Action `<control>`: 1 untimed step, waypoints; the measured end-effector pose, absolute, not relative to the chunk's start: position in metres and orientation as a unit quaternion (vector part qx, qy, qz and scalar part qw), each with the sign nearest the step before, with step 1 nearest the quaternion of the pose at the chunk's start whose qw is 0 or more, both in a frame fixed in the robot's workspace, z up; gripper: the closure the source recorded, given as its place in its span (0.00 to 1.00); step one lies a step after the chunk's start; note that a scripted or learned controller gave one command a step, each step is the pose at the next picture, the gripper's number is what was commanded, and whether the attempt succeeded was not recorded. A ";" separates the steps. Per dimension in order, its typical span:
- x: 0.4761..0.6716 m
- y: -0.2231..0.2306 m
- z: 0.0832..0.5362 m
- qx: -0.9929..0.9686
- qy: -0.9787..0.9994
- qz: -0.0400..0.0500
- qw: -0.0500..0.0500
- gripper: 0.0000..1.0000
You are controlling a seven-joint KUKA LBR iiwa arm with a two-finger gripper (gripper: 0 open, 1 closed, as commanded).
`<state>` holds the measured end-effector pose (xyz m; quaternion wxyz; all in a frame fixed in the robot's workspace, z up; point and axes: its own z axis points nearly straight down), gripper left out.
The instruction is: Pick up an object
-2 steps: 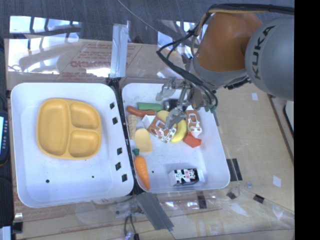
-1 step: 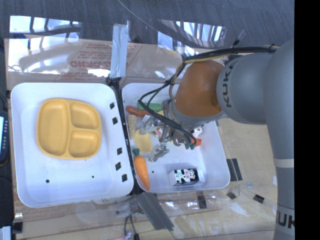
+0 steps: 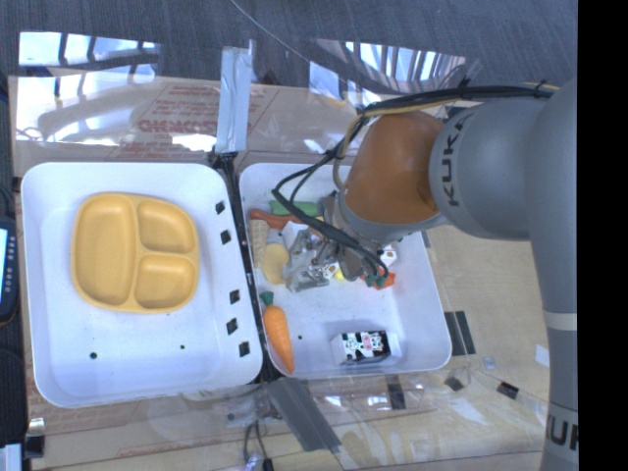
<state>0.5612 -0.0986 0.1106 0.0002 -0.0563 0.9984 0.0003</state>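
Two shallow white bins sit side by side on the surface, seen from above at a slant. My grey arm (image 3: 510,175), the largest thing in view, reaches in from the right, its orange band (image 3: 392,170) hanging over the right bin (image 3: 417,346). The left bin (image 3: 49,361) carries a yellow divided plate (image 3: 135,251) and otherwise has bare floor around it.

My end effector (image 3: 314,263) is down low inside the right bin, among the cluttered items in its upper half. I cannot tell whether it is parted or closed, and I see nothing clearly gripped, so I judge the pick not yet done: the reach down looks made, while the grasp and the lift are left.

Candidate objects, by size: an orange carrot (image 3: 278,339) lying along the bin's left wall near the front corner; a pale yellow piece (image 3: 274,260) just beside my end effector on its left; a small black-and-white patterned box (image 3: 364,345) near the front wall, well apart from the rest; a small red and white item (image 3: 384,275) just to my right; a green piece (image 3: 298,208) towards the back, partly under cables.

Room is tight towards the back, where items crowd against each other and the walls. The open floor between the carrot and the box gives the freest space for moving, and straight up looks clear for a lift.
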 end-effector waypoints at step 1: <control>0.592 -0.139 0.231 -0.007 1.000 -0.002 0.006 1.00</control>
